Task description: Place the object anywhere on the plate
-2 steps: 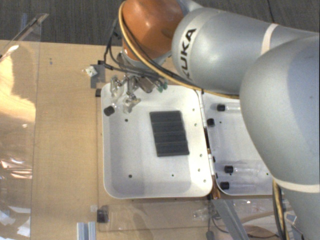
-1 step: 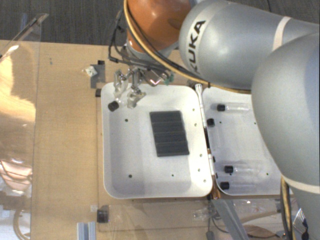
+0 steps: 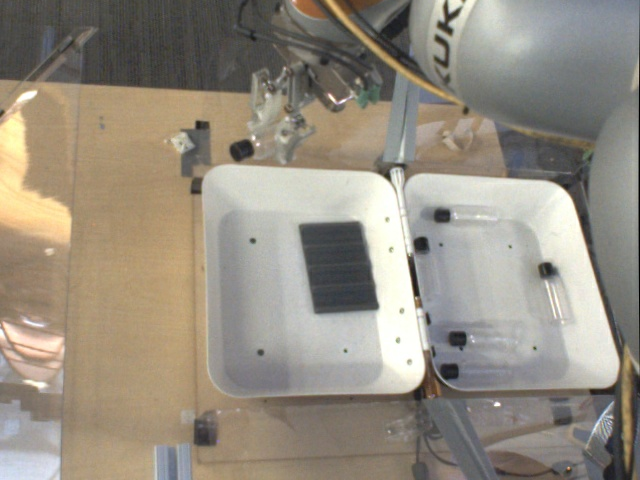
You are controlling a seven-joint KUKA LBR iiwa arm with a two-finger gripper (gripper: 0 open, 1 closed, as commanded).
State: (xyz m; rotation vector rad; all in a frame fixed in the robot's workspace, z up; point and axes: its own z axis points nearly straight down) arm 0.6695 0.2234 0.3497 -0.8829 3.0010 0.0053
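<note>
Dark ribbed plate (image 3: 339,267) bare; nothing placed yet.
Gripper (image 3: 278,128) hangs beyond the plate's bin (image 3: 230,358), seemingly clamped on a black-capped clear tube (image 3: 250,148); delivery remains.

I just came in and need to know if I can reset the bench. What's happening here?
A grey KUKA arm reaches in from the right. Its end effector hangs above the bench, beyond the far rim of the left bin, with a clear black-capped tube at its tips; whether it actually grips the tube is unclear. The dark ridged plate lies in the left bin with nothing on it yet. More capped tubes lie in the right bin.
</note>
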